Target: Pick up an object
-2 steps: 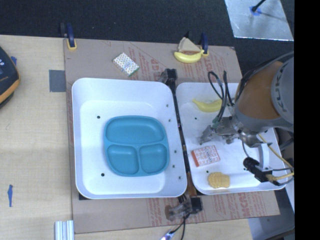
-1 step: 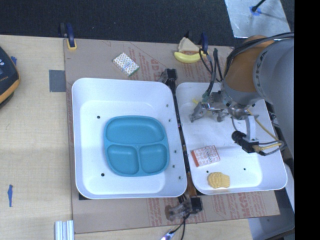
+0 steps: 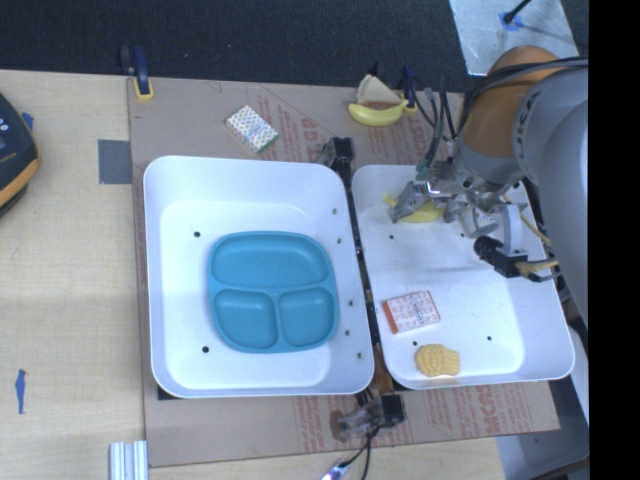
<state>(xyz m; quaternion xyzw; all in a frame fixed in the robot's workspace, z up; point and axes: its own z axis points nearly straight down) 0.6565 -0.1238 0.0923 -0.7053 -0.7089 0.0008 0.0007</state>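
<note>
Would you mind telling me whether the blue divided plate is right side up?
Right side up: the blue divided plate shows its three hollow compartments, lying flat in the left bin.

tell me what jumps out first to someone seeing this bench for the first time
The blue divided plate stands out most, lying alone in the middle of the left bin. Next is the grey arm with its orange band, reaching in from the right, its gripper low over a yellow object at the far end of the right bin. Nearer the camera in that bin lie a red-and-white packet and a yellow cookie-like piece.
</note>
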